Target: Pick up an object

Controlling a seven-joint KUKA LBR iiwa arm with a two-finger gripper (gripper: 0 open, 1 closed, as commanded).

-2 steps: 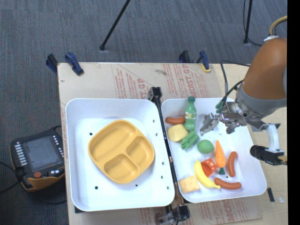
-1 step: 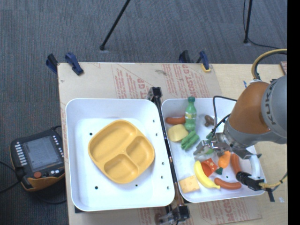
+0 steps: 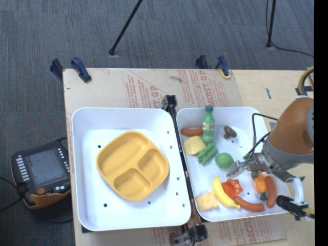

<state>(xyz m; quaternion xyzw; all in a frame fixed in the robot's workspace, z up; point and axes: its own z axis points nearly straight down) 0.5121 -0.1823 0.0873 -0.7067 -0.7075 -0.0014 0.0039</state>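
My right-hand white bin is crowded to its rims; the left white bin holds one yellow divided plastic plate with open floor around it. I count two sausages and one banana. My wrist hangs low over the red toy pepper; whether my fingers are apart, I cannot tell.

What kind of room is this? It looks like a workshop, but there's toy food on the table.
Probably a robot test lab. A robot arm reaches over two white bins on a clamped board, one bin holds toy food like a banana, and a handheld controller lies on the carpet.
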